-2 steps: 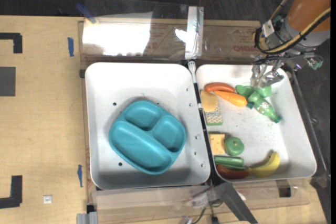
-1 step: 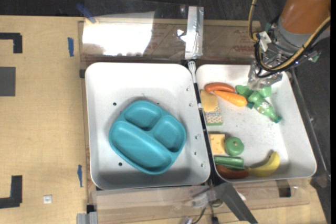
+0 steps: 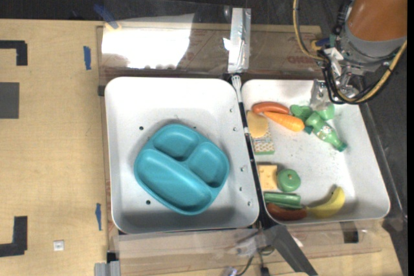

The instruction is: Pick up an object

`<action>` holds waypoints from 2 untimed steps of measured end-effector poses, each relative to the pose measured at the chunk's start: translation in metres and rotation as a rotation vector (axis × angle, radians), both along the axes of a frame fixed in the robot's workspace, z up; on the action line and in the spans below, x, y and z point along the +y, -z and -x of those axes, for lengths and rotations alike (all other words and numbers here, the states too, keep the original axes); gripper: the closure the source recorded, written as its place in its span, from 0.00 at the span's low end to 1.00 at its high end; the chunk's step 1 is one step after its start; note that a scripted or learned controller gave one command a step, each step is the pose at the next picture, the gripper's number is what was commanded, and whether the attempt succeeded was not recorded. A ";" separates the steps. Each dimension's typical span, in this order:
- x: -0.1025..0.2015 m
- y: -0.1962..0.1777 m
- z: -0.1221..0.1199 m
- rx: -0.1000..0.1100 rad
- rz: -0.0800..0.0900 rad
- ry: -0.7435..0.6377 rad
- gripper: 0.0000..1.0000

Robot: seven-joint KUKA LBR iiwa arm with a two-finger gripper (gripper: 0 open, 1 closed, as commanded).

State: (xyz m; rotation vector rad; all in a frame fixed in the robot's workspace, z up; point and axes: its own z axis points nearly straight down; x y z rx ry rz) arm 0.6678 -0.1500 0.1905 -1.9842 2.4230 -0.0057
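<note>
The right bin [image 3: 369, 158] holds several toy foods. An orange carrot [image 3: 284, 119] lies beside a red-orange pepper [image 3: 268, 107] near the back. A green bottle [image 3: 325, 128] lies tilted at the back right. At the front there is a yellow banana [image 3: 327, 203], a green round piece [image 3: 288, 179], a yellow block [image 3: 266, 175], a green cucumber [image 3: 283, 199] and a red piece [image 3: 286, 212]. My gripper [image 3: 319, 96] hangs at the bin's back edge, just above the green bottle's upper end, and nothing is visibly held in it.
A teal divided plate [image 3: 183, 167] lies in the left bin [image 3: 123, 106]. A tan bread slice [image 3: 259, 125] and a patterned block [image 3: 263, 147] sit by the wall between the bins. Yellow and black cables [image 3: 304, 3] loop beside the arm.
</note>
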 end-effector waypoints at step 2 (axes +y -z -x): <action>0.171 0.004 0.001 0.003 0.001 -0.546 1.00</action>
